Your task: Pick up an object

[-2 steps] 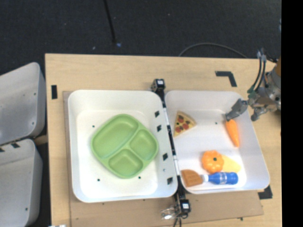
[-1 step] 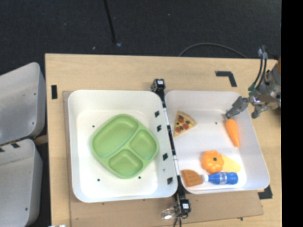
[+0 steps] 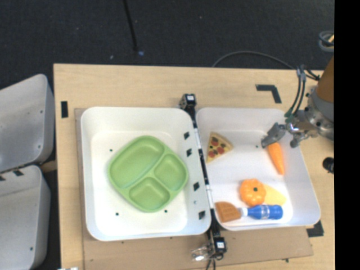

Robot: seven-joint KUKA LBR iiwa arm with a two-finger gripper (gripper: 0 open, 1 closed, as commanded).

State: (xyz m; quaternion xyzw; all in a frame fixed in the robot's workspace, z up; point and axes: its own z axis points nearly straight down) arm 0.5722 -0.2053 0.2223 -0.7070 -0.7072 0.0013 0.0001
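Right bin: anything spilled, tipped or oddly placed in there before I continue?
Nothing stands out. The pizza slice, carrot, pumpkin and brush all lie inside the right bin, and the gripper sits by the carrot's top end.

The arm is grey metal with an orange band above the wrist, ending in a gripper — two slim grey fingers — with a dark cable alongside.

carrot | orange, tapered | lying flat | right bin, upper right, touching gripper fingertips
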